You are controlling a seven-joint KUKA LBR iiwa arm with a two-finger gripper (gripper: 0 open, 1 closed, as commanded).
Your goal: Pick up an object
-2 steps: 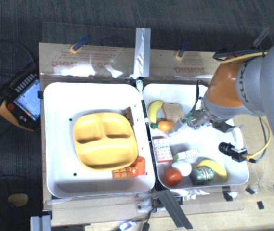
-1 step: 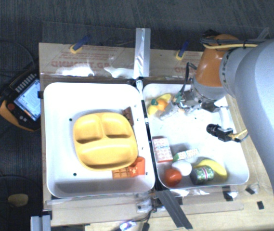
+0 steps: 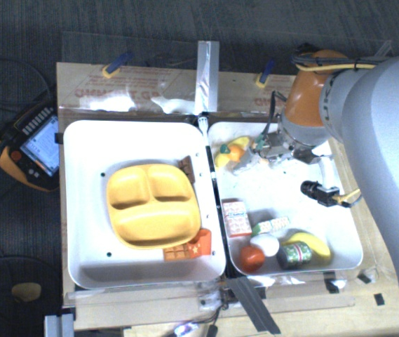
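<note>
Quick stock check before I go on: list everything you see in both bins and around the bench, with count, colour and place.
Left bin: one, white, left half of the bench.
Divided tray: one, yellow, middle of the left bin.
Blocks: one orange and one brown, at the tray's lower right corner.
Right bin: one, white, right half of the bench.
Yellow and orange toys: small cluster, right bin's top left corner.
Small box: one, red and white, right bin's left wall.
Tomato: one, red, right bin's bottom edge.
Ball: one, white, beside the tomato.
Can: one, dark green, bottom edge.
Banana: one, yellow, behind the can.
Handheld pendant: one, orange and black, left of the bench.
Claw: one, grey, over the right bin's top, beside the toy cluster.
</note>
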